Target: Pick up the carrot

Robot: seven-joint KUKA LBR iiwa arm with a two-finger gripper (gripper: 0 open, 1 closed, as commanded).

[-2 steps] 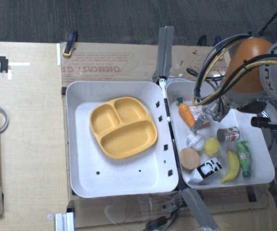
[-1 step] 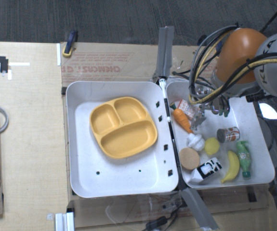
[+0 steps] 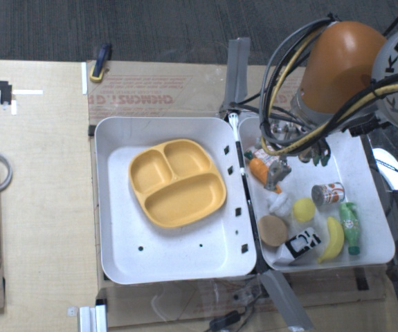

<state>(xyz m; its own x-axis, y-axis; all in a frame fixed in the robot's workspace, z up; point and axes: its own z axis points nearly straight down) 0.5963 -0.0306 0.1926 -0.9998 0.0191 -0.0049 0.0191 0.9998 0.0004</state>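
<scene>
Carrot (image 3: 258, 169) lies touching the hand (image 3: 275, 176) at its nine o'clock; whether the hand grips is unclear.

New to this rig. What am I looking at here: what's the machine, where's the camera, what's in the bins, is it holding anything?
One fixed camera looks down at a slant on a bench with two shallow white bins. The grey arm with the orange band is a KUKA iiwa reaching in from the right; cables loop around its wrist. Its gripper is low in the right bin, right at the carrot, the thing it should pick up. I cannot tell from this angle whether it has hold of it.

The left bin holds a yellow divided plate. The right bin also holds a small can, a lemon-like yellow ball, a banana, a green bottle, a brown round item and a black-and-white object.
</scene>
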